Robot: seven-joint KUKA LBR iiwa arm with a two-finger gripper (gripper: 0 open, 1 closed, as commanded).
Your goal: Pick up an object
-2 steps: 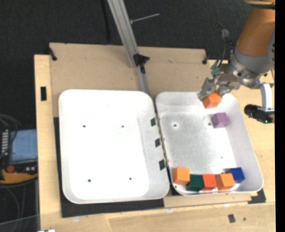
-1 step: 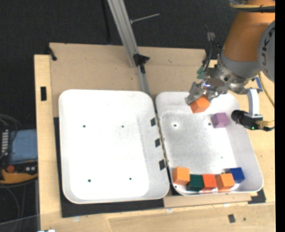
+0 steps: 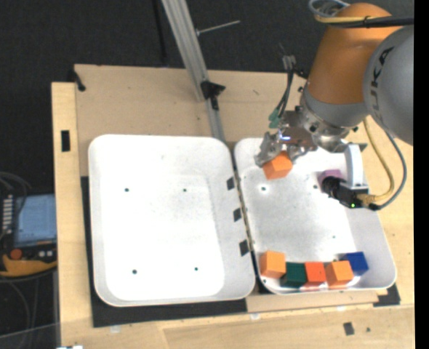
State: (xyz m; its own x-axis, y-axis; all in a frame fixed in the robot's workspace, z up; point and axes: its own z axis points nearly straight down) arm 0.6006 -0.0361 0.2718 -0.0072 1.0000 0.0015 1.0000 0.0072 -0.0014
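Observation:
My gripper [image 3: 278, 158] hangs over the far left part of the right bin [image 3: 302, 217], shut on an orange block [image 3: 278, 167] that shows between and just below its fingers, lifted above the bin floor. Along that bin's near edge lie several blocks in a row: an orange one [image 3: 273, 262], a dark green one [image 3: 295, 274], two more orange ones [image 3: 315, 272] [image 3: 339, 272] and a blue one [image 3: 355, 262]. A purple object [image 3: 332, 175] peeks out at the bin's far right, partly hidden by the wrist hardware.
The left bin [image 3: 163, 217] lies beside the right one, with a low wall between them. A slanted metal pole [image 3: 189, 49] rises behind the bins. A black cable unit [image 3: 344, 190] hangs off the wrist over the right bin's far right.

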